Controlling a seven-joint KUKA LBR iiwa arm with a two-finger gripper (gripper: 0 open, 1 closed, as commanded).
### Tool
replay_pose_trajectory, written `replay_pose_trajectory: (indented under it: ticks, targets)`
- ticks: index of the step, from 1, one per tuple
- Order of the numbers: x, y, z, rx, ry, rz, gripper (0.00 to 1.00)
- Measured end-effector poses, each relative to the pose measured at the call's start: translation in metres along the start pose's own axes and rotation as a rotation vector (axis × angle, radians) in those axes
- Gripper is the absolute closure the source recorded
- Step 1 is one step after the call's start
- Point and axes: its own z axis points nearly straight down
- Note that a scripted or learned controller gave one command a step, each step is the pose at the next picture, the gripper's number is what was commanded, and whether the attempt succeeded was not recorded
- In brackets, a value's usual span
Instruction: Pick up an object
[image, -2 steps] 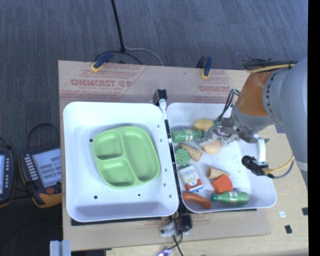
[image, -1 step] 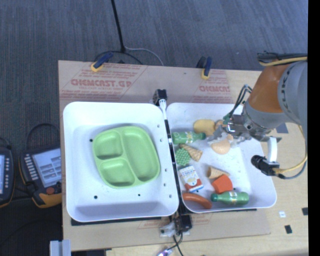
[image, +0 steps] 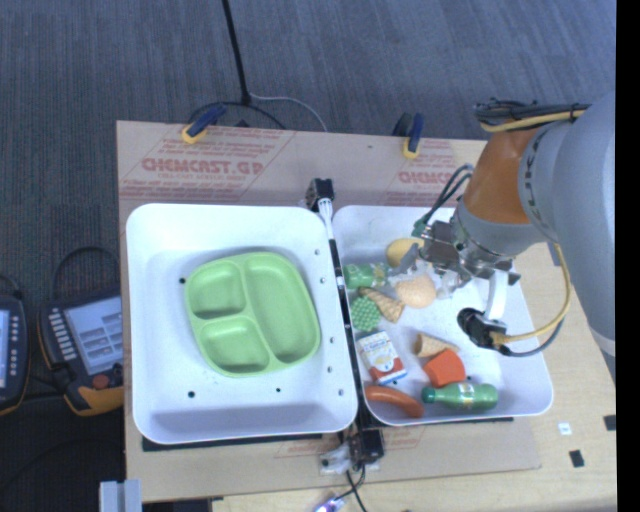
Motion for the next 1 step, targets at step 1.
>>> replay_pose_trajectory:
  ticks: [1]
  targets:
    - [-0.0584, -0.0082, 0.0633, -0.009, 0.0, -0.348, 1.0]
